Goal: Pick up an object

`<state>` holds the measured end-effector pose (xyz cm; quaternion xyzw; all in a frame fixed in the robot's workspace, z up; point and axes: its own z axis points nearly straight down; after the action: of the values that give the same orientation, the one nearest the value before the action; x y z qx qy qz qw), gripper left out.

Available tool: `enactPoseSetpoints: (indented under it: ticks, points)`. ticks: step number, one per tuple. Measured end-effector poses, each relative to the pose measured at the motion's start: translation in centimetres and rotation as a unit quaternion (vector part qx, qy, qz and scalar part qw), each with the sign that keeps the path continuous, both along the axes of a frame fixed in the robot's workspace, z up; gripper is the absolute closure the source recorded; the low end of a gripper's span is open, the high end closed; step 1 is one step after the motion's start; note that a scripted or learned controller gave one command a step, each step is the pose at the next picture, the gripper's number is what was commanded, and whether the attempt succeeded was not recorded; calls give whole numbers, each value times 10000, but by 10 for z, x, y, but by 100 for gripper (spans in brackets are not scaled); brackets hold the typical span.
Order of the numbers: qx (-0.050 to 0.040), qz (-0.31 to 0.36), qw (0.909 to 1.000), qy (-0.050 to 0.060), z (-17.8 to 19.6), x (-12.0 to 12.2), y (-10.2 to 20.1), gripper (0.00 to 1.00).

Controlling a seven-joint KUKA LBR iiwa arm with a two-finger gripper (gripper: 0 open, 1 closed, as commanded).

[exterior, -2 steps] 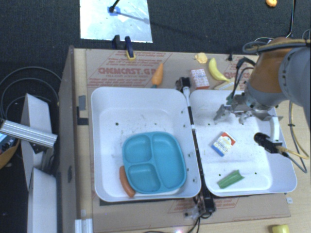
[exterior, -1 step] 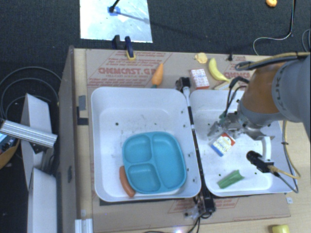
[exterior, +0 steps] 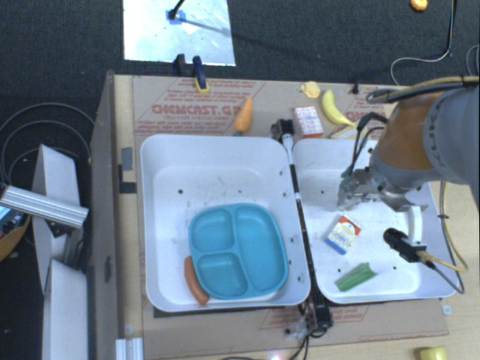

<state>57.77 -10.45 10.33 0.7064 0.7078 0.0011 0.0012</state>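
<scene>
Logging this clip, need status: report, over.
Tool in right bin, grip unclear. Carton lies loose beside it, green stick further off. Nothing between tool and carton.

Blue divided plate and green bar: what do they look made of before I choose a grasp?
The blue divided plate looks like moulded plastic: uniform colour, smooth soft sheen, raised dividers. The green bar is matte, perhaps plastic or foam; too small to tell.

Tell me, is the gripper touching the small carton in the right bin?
Apart. The camera view shows bare floor of the right bin between the gripper and the small carton below it in the picture.
</scene>
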Motion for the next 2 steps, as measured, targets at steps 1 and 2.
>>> enactPoseSetpoints:
  ticks: [1, 2]
  points:
    - [1, 0, 10000, 0, 0, 0, 0, 0]
    - [5, -9, 10000, 32, -20, -36, 13, 0]
